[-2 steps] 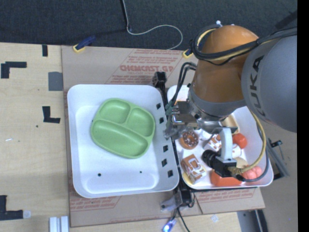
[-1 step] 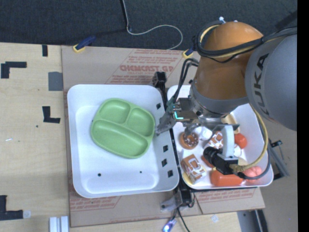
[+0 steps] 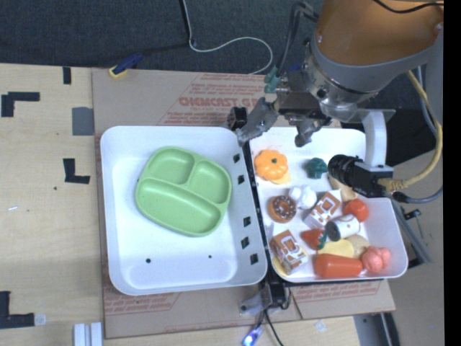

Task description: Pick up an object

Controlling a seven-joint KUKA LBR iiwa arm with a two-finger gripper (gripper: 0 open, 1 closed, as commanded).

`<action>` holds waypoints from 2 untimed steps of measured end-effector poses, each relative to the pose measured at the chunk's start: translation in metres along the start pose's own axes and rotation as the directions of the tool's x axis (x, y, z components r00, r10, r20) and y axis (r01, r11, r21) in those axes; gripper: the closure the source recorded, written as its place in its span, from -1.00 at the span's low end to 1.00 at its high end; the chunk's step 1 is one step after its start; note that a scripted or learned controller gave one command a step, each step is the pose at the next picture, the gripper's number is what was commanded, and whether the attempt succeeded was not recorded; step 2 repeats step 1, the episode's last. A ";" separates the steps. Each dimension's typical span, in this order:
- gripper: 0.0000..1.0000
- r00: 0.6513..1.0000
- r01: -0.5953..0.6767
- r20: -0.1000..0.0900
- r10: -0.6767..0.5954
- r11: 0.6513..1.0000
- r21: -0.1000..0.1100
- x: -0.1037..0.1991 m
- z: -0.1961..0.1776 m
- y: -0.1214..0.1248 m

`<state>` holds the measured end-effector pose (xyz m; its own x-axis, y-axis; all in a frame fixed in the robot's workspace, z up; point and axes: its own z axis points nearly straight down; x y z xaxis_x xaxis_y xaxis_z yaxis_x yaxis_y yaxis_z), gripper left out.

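On the table (image 3: 50, 215) sit 2 shallow white bins side by side, with the shared divider wall as reference. Left of the divider: left bin (image 3: 122, 265) holds 1 green compartment plate (image 3: 184, 189), 3 sections, lying flat in the upper middle of the bin and close to the divider. 2 small dark specks on the bin floor below the plate.

Right of the divider: right bin (image 3: 392, 225) holds the toy food pile. Small orange pumpkin (image 3: 271, 164) is just beside the divider at the top of the bin, apart from the rest. Below it, a chocolate donut (image 3: 282, 207), near the divider. Lower still, a brown-and-white patterned block (image 3: 287, 251) almost touching the divider. Further right: dark teal piece (image 3: 315, 167), a second patterned block (image 3: 325, 207), a white cylinder with a dark end (image 3: 342, 228), red tomato-like piece (image 3: 356, 210), red-orange pepper-shaped piece (image 3: 337, 266) along the bottom wall, pink piece (image 3: 376, 258) in the bottom right corner. These pile items touch or overlap.

Claw (image 3: 282, 126) hangs over the top edge of the right bin, just right of the divider and above the pumpkin. 2 fingers spread apart, nothing between them. No object lifted; all items lie in the bins. Grey arm (image 3: 374, 42) with orange band enters from the upper right.
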<state>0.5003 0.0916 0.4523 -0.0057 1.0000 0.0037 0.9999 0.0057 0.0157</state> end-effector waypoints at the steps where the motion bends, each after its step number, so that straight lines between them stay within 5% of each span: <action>1: 1.00 1.000 -0.003 0.006 0.003 1.000 0.017 -0.001 -0.001 -0.001; 2: 1.00 1.000 -0.003 0.006 0.003 1.000 0.017 -0.001 -0.001 -0.001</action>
